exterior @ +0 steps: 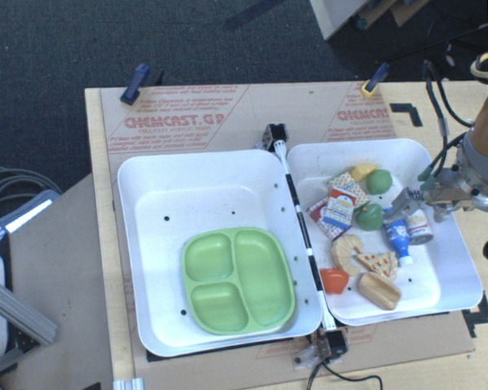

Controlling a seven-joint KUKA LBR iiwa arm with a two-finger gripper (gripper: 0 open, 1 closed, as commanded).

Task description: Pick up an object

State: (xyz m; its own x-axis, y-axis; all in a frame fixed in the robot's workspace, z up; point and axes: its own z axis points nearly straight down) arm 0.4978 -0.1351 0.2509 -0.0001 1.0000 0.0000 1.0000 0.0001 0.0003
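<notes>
Toys (362, 229): glossy plastic, rounded; tray (237, 280) 3-sectioned.

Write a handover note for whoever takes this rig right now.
Pincer: over the right bin's right side, above a small can and a blue tube; whether it grips anything cannot be told.
Right bin: toy food pile with a green ball, a bread roll, a pizza slice and a red piece.
Left bin: a green divided plate.
Done: no lifted object visible.
Left: grasp one object and lift it.
</notes>
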